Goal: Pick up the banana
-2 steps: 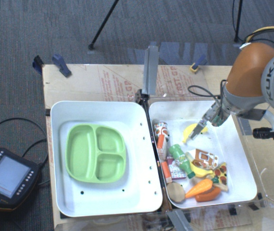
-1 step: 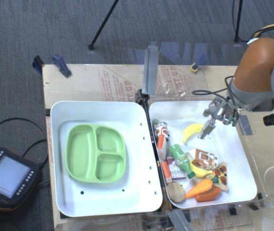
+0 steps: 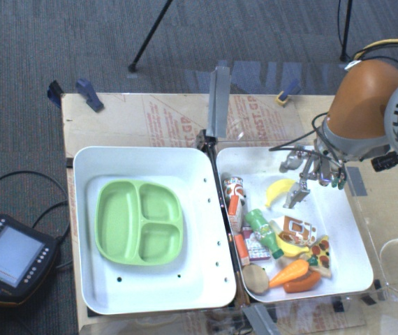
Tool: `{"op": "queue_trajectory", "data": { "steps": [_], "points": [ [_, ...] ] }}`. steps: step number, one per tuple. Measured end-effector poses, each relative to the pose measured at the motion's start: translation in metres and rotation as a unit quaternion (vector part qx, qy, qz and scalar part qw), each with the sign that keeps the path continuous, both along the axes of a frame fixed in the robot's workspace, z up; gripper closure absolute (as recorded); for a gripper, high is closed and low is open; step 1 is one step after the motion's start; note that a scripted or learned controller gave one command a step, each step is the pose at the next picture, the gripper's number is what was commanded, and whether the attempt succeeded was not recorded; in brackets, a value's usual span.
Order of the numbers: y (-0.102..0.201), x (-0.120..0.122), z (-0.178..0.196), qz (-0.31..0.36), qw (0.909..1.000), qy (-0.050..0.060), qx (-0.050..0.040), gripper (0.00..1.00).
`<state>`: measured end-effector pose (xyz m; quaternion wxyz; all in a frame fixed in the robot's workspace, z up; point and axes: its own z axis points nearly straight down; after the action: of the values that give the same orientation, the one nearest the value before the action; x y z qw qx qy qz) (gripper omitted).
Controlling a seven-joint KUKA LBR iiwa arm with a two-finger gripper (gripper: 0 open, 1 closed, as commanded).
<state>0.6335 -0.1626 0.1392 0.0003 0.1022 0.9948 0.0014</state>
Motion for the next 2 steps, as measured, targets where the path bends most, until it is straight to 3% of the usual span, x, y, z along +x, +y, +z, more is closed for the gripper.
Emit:
{"op": "queue_trajectory", "data": {
  "steps": [1, 2],
  "points": [
    [-0.003, -0.003, 0.038, 0.067, 0.9977, -0.002, -0.0006, 0.0],
    [-0.005, -0.002, 0.048, 0.063, 0.998, -0.005, 0.0004, 1.0]
  ]
}}
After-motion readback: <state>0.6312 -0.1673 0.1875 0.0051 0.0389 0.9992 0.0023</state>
